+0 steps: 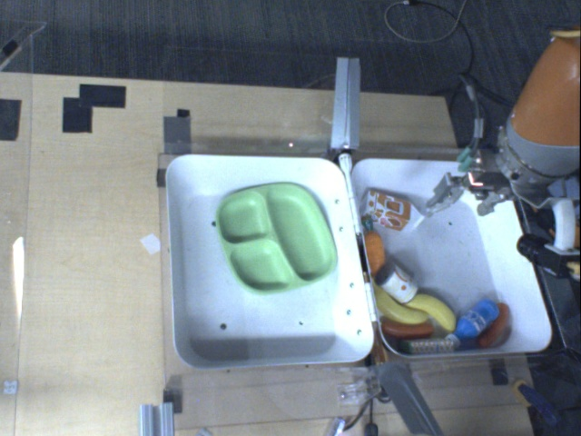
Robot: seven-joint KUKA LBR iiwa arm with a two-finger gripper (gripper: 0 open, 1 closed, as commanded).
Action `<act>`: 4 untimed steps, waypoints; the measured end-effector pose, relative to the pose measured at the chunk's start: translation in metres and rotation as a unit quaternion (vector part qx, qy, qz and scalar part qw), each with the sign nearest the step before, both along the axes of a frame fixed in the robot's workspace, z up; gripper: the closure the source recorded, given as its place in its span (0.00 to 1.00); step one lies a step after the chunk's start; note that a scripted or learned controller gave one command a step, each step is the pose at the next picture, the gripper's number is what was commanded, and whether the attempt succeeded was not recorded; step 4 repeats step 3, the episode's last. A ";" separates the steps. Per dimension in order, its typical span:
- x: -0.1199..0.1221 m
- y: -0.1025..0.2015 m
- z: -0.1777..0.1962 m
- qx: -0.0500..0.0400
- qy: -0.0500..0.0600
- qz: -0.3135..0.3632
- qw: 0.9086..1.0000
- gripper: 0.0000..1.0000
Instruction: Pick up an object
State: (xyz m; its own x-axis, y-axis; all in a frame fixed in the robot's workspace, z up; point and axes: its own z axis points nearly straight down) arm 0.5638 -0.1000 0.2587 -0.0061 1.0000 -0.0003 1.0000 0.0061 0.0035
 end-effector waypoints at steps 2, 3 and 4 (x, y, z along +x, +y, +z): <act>-0.019 0.002 0.107 -0.002 -0.003 0.209 0.978 1.00; 0.055 0.002 0.166 -0.002 -0.002 0.178 0.984 1.00; 0.055 0.002 0.166 -0.002 -0.002 0.178 0.984 1.00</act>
